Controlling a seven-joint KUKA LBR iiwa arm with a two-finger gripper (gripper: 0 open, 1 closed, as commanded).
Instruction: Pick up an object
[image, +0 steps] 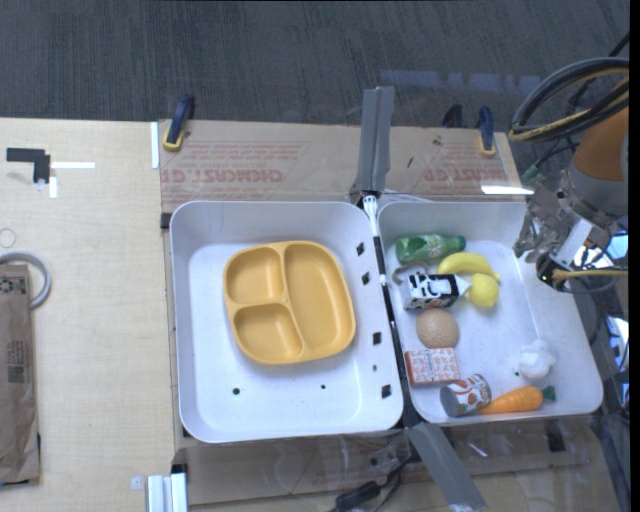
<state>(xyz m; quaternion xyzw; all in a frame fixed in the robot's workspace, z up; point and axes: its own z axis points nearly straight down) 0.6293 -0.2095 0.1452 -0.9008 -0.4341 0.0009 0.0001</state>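
Camera view places the gripper (562, 250) over the right rim of the right bin (580, 340), near its far corner; finger opening cannot be determined, nothing visibly held. Nearest object, the banana (470, 266), lies leftward, long axis running toward that rim. Glare and cables obscure the fingers

A yellow three-part plate (290, 301) lies alone in the left bin (190, 330), slightly tilted. Behind both bins a sheet of printed cardboard (260, 165) lies flat on the bench, held at its far edge by two blue-and-yellow clamps (179, 122), one near each far corner. To the far left, on the pale wooden bench top (90, 300), a brown paper bag (17, 370) lies at the edge of view.
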